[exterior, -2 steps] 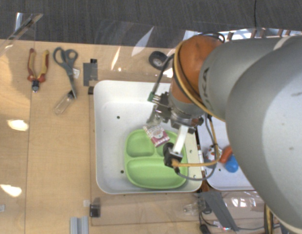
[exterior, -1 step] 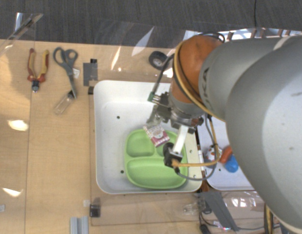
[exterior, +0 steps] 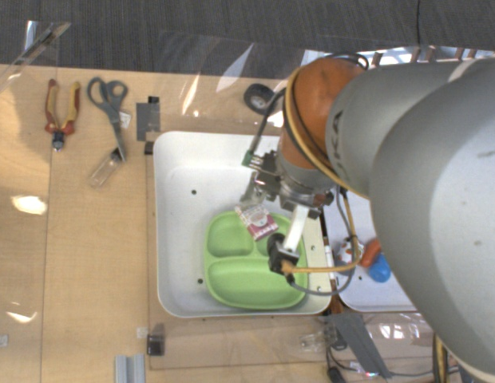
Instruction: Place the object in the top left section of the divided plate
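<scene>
**Pincer over the plate's upper sections, small packet under it**

Arm point(exterior: 407, 134) is reaching in from the right and covering most of the right bin point(exterior: 375, 298). Pincer point(exterior: 259, 206) is hanging over the green divided plate point(exterior: 247, 282), which is sitting in the left bin point(exterior: 180, 206), toward its lower right corner.

Object point(exterior: 259, 223): one small pink-and-white packet, lying right at the pincer tip, over the divider between the plate's two upper sections. It is looking like it is pinched at its top edge, but I can't tell for sure whether the fingers are closed on it or just sitting above it. There is print on the packet, too small to read.

Count: two white bins, one plate with three sections, one packet. An orange-and-blue thing point(exterior: 375, 262) is peeking out by the arm in the right bin.

On the bench point(exterior: 80, 262) left of the bins: one pair of red-handled pliers point(exterior: 60, 112), one pair of grey scissors point(exterior: 110, 106), one small black block point(exterior: 149, 116). One roll of black tape point(exterior: 259, 96) is lying behind the left bin.

No brand or label is readable anywhere.
</scene>
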`<action>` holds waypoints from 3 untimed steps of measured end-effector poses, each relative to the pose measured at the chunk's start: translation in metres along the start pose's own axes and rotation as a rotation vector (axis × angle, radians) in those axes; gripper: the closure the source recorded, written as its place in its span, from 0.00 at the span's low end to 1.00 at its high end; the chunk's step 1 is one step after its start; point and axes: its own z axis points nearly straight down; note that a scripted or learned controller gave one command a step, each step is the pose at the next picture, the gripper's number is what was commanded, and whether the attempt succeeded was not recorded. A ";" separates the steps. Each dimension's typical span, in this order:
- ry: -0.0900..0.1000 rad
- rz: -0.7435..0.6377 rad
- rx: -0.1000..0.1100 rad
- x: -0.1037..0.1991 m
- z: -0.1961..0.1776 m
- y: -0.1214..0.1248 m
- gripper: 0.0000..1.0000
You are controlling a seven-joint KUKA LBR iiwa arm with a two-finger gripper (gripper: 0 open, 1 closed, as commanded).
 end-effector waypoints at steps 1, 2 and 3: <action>0.000 0.000 0.000 0.000 0.000 0.000 0.00; 0.000 0.000 0.000 0.000 0.000 0.000 0.00; 0.000 0.000 0.000 0.000 0.000 0.000 0.00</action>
